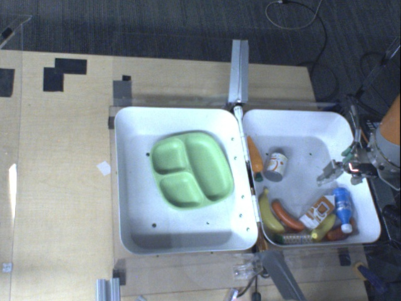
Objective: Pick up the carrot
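Camera view: carrot [254,155] well apart from jaws, across bin [313,130]

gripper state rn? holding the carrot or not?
Gripper: cannot be told whether open or closed at this size; nothing seen held. It sits over the right white bin; the orange carrot lies apart by the left wall.

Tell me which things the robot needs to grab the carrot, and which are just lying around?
For the job:
- long orange carrot, lying along the right bin's left wall
- grey metal two-finger gripper, above the right bin

Just lying about:
- small round tin can
- two yellow bananas
- red sausage
- blue plastic bottle
- green divided plate in the left bin
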Tool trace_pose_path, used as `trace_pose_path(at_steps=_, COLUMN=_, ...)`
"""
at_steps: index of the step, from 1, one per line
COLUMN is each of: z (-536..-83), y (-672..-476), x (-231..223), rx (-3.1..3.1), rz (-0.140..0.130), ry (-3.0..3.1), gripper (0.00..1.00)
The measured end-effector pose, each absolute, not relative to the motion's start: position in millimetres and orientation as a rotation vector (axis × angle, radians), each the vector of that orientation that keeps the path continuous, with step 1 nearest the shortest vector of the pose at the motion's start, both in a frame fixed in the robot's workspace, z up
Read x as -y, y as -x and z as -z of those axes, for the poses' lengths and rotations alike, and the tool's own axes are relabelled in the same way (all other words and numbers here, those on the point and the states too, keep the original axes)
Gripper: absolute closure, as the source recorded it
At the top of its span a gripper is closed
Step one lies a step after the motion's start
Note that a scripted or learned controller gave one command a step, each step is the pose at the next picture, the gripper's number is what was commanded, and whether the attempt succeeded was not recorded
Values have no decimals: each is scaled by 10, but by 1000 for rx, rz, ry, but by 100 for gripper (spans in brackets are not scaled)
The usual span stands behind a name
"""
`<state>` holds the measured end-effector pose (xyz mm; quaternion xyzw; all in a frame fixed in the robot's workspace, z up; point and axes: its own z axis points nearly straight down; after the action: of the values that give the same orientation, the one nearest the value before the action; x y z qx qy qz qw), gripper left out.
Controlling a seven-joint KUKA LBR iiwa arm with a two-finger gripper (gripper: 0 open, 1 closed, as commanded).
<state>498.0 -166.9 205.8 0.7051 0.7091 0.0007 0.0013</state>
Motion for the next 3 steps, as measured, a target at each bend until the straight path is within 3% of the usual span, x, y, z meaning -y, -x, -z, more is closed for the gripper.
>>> trace_pose_path(at_steps=1, z=-1549, y=-5816, x=1050, rx=-1873, rz=-3, ry=-2521, gripper=0)
trace_pose_path(at_steps=2, z=-1835, y=-6045, x=1013, rx=-2291, rz=-5, ry=-2143, gripper=0)
trace_pose_path(at_steps=3, z=-1188, y=-6380, x=837, rx=-2454, rz=-4, ry=-1957, gripper=0)
